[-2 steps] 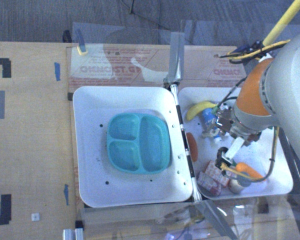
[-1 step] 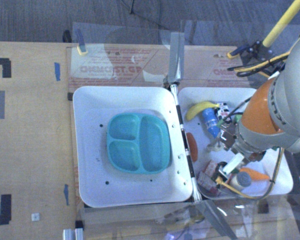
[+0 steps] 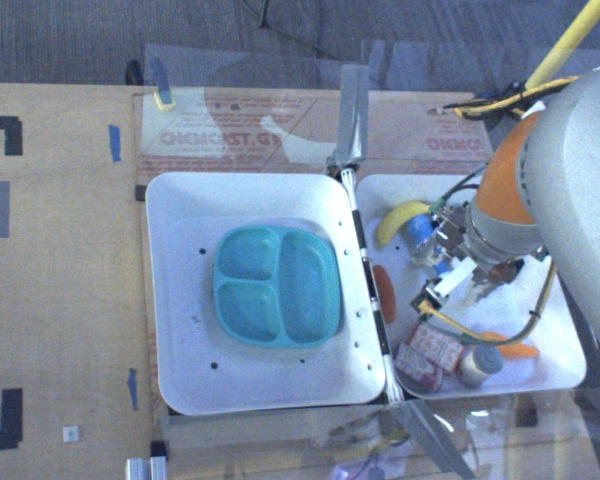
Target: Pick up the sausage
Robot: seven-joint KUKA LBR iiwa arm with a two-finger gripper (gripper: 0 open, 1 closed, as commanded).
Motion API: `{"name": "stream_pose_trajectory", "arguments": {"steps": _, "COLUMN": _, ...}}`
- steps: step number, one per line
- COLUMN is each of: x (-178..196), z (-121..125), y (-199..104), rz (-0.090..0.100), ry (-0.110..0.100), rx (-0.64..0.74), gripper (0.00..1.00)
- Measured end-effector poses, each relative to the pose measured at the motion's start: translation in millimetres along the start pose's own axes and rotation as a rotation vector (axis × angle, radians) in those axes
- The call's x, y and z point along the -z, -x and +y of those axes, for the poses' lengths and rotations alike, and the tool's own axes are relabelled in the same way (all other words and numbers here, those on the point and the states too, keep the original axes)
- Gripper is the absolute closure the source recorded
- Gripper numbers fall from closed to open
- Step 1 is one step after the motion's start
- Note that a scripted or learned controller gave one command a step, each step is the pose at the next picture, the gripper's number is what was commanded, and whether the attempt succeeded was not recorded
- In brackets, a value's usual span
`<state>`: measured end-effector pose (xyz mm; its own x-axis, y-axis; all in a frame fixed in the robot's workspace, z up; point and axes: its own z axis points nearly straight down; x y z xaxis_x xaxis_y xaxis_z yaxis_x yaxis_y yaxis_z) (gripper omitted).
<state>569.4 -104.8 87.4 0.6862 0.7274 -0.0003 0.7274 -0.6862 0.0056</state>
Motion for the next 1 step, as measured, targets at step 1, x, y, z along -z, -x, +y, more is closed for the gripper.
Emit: {"name": "stream_pose_trajectory", "arguments": {"steps": 1, "x": 0.4, "z": 2.8, "y": 19.5, "rz": 0.004, "ry": -0.002, "rx": -0.015, "gripper": 0.0}}
